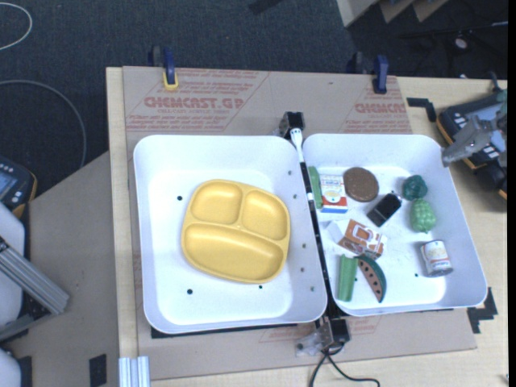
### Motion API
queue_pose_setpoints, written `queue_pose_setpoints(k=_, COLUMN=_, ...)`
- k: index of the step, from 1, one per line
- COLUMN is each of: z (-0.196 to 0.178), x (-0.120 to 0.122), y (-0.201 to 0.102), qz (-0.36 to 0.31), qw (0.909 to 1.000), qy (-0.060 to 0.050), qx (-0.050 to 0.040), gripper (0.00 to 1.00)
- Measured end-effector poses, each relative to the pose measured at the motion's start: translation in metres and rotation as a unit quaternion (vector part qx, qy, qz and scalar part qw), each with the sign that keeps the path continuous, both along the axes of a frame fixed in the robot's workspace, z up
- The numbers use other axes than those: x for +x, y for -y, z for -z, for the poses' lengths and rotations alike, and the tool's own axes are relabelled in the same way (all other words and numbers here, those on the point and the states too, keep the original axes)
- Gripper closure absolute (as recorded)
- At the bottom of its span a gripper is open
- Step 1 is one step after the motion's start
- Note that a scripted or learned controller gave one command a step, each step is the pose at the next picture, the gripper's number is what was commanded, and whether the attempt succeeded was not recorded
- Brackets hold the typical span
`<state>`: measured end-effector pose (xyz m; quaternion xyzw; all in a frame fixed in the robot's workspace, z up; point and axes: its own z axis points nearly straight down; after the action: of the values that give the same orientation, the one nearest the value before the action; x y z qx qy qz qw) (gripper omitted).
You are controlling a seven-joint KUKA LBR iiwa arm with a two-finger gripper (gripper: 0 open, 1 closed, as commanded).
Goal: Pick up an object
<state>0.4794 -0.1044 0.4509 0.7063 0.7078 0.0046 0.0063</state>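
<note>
I see the claw point(461, 146) at the far right, over the upper right rim of the right bin point(403, 145). It is holding nothing, and I cannot tell whether it is spread or pressed together.

The things to pick all lie in that bin, below and to the left of the claw. The dark green lump point(414, 187) is nearest, with the pale green bumpy piece point(422, 214) just under it. Further left are the black block point(384, 209), the brown disc point(361, 184) and the small carton point(331, 192). The small can point(436, 258) sits well below the claw, near the bin's right wall. The orange packet point(360, 238), the green stick point(347, 276) and the watermelon slice point(372, 276) are farthest from it, down to the left.

The left bin point(153, 216), well to the claw's left, holds a yellow divided plate point(235, 230).

Both bins rest on a brown board point(201, 99) printed CHEMCAST. Two blue clamps point(168, 63) pin its far edge. Past the board there is dark carpet point(97, 22) with a thin white cable point(56, 95) looping across it.
</note>
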Motion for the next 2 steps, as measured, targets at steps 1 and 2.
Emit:
queue_pose_setpoints(k=1, z=-0.004, x=0.001, y=0.000, qz=0.000, qw=1.0000, qy=-0.005, qx=-0.0001, gripper=1.00)
queue_pose_setpoints(k=2, z=-0.067, x=0.002, y=0.076, qz=0.005, qw=1.0000, qy=-0.003, qx=-0.0022, gripper=1.00)
